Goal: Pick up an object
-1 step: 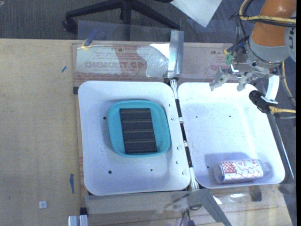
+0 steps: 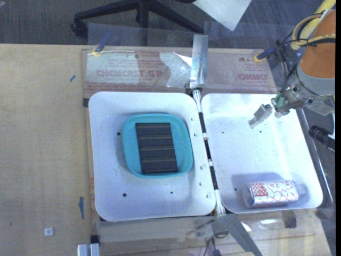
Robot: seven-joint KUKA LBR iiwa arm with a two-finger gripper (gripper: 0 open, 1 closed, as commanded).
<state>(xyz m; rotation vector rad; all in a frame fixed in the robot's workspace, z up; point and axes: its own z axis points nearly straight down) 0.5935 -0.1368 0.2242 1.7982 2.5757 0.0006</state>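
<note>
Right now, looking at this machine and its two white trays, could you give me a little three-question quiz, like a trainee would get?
1. True or false: the blue dish with the dark ridged block lies in the left bin.
2. Which thing lies in the right bin?
A. a metal spoon
B. a red-and-white patterned packet
C. a green ball
3. Fill in: the gripper hangs over the right bin's ____ half, far or near.

Key
1. True.
2. B, by the bin's near edge.
3. Far; it is well apart from the packet and holds nothing I can see.
</note>
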